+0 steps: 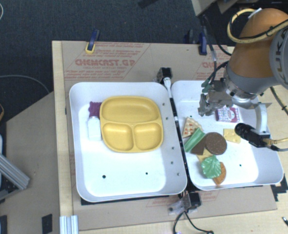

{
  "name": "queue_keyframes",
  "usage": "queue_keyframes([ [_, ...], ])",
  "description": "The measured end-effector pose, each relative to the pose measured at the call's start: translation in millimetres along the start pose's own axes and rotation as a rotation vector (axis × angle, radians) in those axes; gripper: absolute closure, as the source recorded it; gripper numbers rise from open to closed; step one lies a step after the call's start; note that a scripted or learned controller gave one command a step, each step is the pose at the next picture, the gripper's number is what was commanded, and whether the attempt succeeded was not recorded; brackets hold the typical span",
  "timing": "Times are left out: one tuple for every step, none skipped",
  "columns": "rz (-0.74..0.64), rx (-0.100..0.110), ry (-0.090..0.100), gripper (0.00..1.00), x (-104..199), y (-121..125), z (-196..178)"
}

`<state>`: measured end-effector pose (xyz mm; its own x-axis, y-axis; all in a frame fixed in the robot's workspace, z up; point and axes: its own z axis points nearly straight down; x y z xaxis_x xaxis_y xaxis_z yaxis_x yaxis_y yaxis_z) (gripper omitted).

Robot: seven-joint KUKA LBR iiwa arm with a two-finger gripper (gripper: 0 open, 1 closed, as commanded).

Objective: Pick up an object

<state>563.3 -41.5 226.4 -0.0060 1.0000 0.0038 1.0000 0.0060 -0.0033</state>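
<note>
The arm point(260, 48) is cut off by the right frame edge, upper right. The hand point(209, 104) is too dark and blurred to judge its fingers, and it overlaps the pink packet point(227, 114), whose print is unreadable. The purple item point(94, 108) lies partly under the yellow tray point(131, 122), centre left; its kind cannot be told. The brown item point(220, 174) is mostly hidden beneath the green leaf point(211, 165), lower right. A grey frame point(5, 167) runs off the left edge.
</note>
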Motion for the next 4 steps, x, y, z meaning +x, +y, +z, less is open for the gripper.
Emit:
queue_keyframes([
  [-0.001,0.0,0.0,1.0,50.7,-20.9,-9.1],
  [0.0,0.002,-0.002,1.0,100.9,-51.6,-6.1],
  [0.008,0.002,-0.004,1.0,86.5,-49.0,9.3],
  [0.004,-0.006,-0.003,1.0,101.0,-48.2,-7.3],
])
